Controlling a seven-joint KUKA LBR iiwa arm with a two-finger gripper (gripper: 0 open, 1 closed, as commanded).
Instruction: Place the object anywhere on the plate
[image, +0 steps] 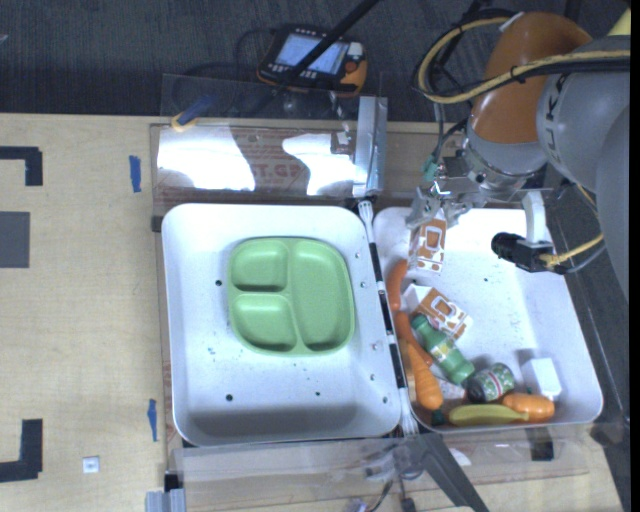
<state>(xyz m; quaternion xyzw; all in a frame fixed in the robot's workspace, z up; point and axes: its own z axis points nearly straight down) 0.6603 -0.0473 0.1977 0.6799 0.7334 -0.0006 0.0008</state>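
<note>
A green divided plate (290, 295) lies in the middle of the left bin (190, 400). My gripper (435, 212) hangs over the far left corner of the right bin (560, 300). A small white and orange carton (430, 246) hangs from its fingertips, and the fingers look shut on the carton's top edge. The carton is tilted and sits just right of the divider between the bins, well apart from the plate.
Along the right bin's left and near sides lie a second white and orange carton (446, 313), two carrots (425, 380), a green bottle (445, 352), a dark can (492, 382), a banana (485, 413) and a white block (545, 378).
</note>
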